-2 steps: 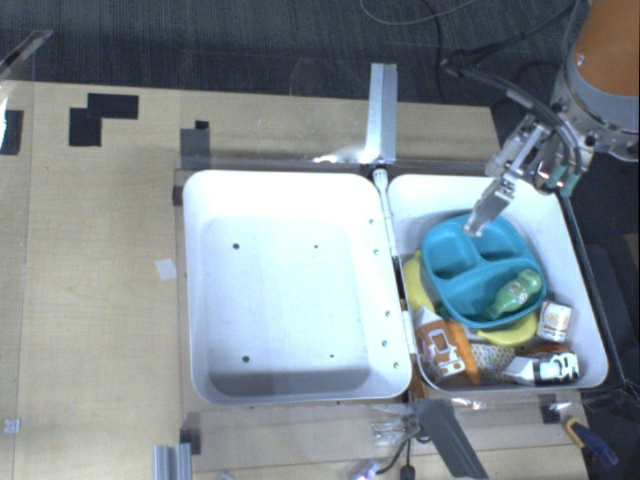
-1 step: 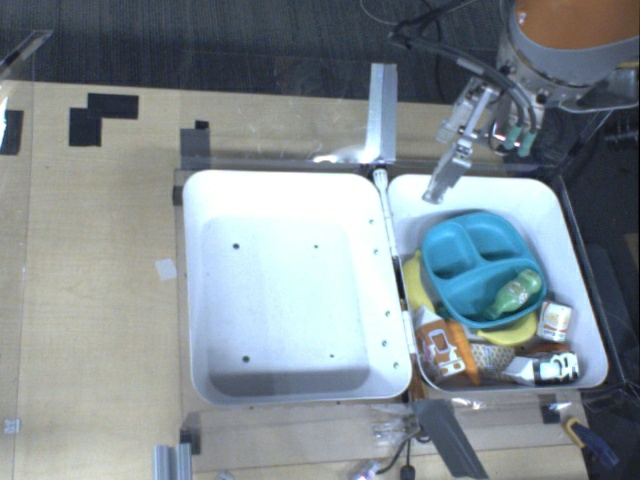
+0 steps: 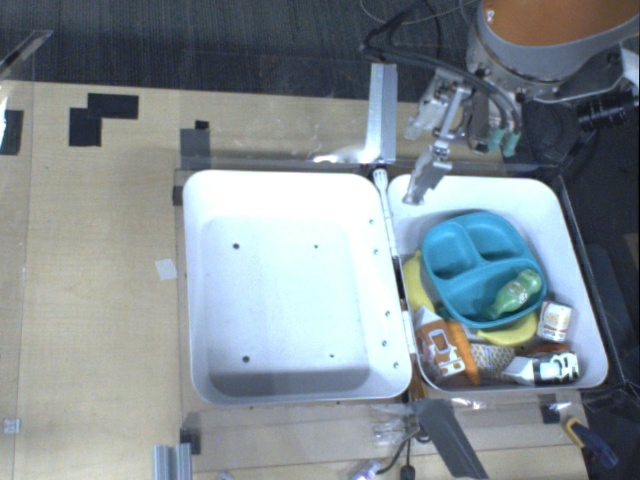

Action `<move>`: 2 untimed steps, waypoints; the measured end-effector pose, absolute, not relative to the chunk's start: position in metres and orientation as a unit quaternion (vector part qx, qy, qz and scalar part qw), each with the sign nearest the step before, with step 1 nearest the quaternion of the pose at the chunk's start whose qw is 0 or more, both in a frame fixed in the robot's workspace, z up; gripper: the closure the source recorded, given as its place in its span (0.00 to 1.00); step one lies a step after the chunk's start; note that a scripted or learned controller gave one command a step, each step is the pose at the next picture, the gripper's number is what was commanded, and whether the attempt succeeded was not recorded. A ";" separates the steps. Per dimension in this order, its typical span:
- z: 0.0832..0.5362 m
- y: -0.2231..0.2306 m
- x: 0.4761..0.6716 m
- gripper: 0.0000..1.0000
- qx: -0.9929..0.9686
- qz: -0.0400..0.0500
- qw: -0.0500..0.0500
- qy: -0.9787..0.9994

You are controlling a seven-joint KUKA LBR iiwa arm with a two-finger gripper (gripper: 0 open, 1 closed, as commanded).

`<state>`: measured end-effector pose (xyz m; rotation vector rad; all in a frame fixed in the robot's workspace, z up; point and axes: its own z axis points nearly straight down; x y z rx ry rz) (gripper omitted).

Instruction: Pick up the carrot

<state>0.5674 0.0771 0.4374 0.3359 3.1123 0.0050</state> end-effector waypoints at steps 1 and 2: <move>0.437 0.112 0.659 0.00 -0.017 0.002 0.006 1.000; 0.439 0.133 0.669 0.00 -0.101 0.001 0.007 0.995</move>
